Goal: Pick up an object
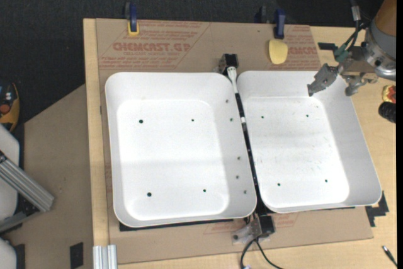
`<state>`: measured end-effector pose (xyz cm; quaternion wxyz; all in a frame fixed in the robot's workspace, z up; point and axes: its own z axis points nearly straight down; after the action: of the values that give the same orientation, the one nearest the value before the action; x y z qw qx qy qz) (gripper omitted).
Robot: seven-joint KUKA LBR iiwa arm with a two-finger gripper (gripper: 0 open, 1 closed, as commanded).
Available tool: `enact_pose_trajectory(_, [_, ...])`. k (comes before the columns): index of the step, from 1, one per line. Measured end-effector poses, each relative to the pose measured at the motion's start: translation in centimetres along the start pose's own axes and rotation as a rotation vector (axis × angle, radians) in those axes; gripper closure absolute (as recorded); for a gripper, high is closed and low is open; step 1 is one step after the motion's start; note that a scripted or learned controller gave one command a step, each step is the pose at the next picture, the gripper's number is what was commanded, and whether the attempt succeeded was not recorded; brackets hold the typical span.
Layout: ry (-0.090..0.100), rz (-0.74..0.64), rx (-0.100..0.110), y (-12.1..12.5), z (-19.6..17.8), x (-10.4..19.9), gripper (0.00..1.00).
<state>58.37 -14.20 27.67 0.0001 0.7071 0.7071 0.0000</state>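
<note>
My gripper (pixel 335 83) hangs over the far right corner of the right bin (pixel 352 135), at the end of the grey arm coming in from the right. Its two fingers (pixel 320 80) are spread apart with nothing between them, so it is open. A pale yellow rounded lump (pixel 278 51) lies on the board just behind the right bin, to the left of the gripper and apart from it. The left bin (pixel 119 135) sits beside the right one; both show white floors with small dark dots.
Two blue clamps (pixel 131 14) (pixel 279 22) hold the brown board (pixel 157 41) at its far edge. A black bar (pixel 239 116) runs between the bins. Cables and a connector (pixel 255 230) lie at the front edge.
</note>
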Motion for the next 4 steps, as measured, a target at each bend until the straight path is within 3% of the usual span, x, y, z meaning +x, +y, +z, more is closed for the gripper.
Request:
enact_pose_trajectory(1, [-0.001, -0.001, -0.003, 0.1, -1.1, 0.0, 1.00])
enact_pose_trajectory(2, [0.003, -0.011, -0.002, 2.1, -0.9, 12.5, 1.00])
enact_pose_trajectory(3, [0.001, -0.005, -0.014, 1.9, -12.0, 15.2, 1.00])
enact_pose_trajectory(4, [0.001, -0.004, 0.013, 2.7, 1.6, 19.1, 1.00])
